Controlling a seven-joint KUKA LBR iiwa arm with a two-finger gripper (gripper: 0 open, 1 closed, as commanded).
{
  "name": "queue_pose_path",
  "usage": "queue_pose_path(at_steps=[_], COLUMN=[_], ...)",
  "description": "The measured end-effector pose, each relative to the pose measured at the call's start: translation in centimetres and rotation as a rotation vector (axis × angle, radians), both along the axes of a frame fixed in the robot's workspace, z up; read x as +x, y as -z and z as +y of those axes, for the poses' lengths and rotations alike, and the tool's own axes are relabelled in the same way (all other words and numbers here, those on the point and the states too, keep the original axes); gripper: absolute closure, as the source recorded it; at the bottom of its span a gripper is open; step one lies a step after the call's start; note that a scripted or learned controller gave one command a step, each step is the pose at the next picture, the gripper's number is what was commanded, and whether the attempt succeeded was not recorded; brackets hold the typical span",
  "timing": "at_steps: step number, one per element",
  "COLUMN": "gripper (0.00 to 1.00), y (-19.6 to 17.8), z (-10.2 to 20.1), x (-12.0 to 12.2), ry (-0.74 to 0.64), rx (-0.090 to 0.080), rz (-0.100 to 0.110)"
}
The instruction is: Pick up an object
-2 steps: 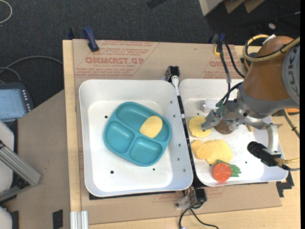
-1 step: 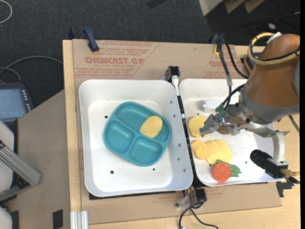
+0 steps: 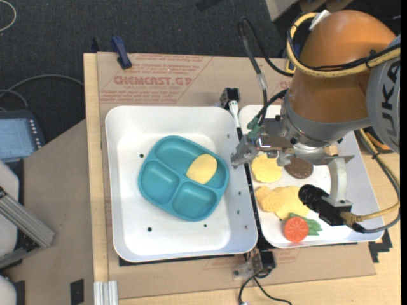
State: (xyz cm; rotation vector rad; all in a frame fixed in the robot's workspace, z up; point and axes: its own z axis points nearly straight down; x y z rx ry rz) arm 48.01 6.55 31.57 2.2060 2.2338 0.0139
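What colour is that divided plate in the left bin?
Teal blue; the camera view shows the divided plate clearly.

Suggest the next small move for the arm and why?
Probably a short descent onto the yellow pieces in the right bin. The gripper sits above that bin's left side, nothing shows between its fingers, and the toy food lies just below it.

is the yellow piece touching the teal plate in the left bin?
Touching. The camera view shows the yellow piece lying inside the teal plate, in its upper right compartment, resting on the plate's surface with no gap visible.
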Motion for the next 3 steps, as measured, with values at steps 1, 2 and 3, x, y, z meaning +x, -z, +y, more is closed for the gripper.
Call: queue_pose_path(at_steps=[1,2,3], gripper=[0.0,0.0,1.0], y=[7.1,23.3,22.0], z=[7.2,5.5,5.6], x=[-0.3,0.2,0.2], ry=[0.004,0.019,0.022], rx=[-0.004,-0.008,-0.006], rz=[0.018,0.007,0.005])
